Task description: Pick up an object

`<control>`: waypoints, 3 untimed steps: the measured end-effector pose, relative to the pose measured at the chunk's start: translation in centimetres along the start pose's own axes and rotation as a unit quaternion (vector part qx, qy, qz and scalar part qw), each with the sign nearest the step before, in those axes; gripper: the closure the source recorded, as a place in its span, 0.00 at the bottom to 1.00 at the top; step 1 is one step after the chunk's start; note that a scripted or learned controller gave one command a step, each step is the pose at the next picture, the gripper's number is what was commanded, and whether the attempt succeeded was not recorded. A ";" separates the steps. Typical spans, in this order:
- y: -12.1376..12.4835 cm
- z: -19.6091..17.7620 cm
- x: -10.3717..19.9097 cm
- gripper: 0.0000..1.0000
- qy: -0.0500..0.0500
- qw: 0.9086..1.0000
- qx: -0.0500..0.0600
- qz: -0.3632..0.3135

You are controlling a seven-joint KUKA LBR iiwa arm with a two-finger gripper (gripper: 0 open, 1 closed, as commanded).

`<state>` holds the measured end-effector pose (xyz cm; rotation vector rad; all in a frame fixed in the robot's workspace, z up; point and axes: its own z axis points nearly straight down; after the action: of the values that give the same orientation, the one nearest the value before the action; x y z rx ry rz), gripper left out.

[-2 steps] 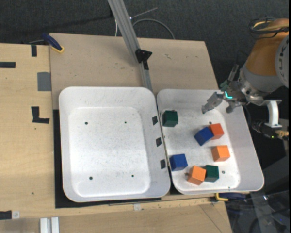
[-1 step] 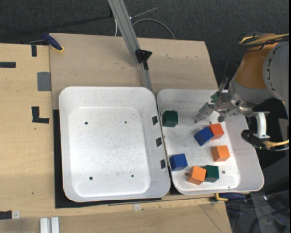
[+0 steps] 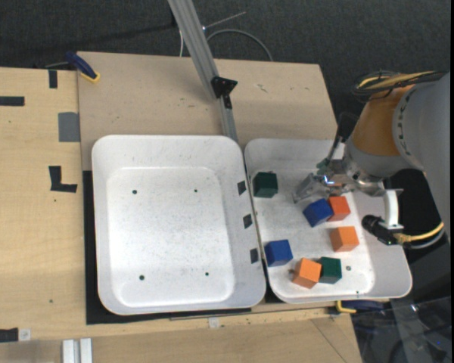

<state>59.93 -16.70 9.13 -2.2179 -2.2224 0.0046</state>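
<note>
Arm point(image 3: 408, 127) edge-cropped, gripper point(image 3: 312, 189) fingers indistinct

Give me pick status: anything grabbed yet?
Done: arm is over the right bin, gripper low, just above a blue cube beside an orange cube. In hand: nothing seen between the fingers. Left: close on a cube and lift; all six cubes sit in the bin.

Gripper point(image 3: 312, 190) mid-right of frame, over right bin point(image 3: 287, 153), just above blue cube point(image 3: 317, 213) w/ red-orange cube point(image 3: 339, 206) touching it. Left bin point(image 3: 106, 153) center frame. Green cube point(image 3: 265, 184) left of gripper.
</note>
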 end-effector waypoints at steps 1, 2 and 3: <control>0.1 -1.2 0.1 1.00 0.000 1.000 -0.001 -0.001; -0.4 -5.5 0.1 1.00 0.000 1.000 -0.003 0.000; -1.2 -10.5 -0.4 1.00 0.000 1.000 -0.003 0.001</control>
<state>58.80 -17.06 19.61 -2.2234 -2.2238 -0.0020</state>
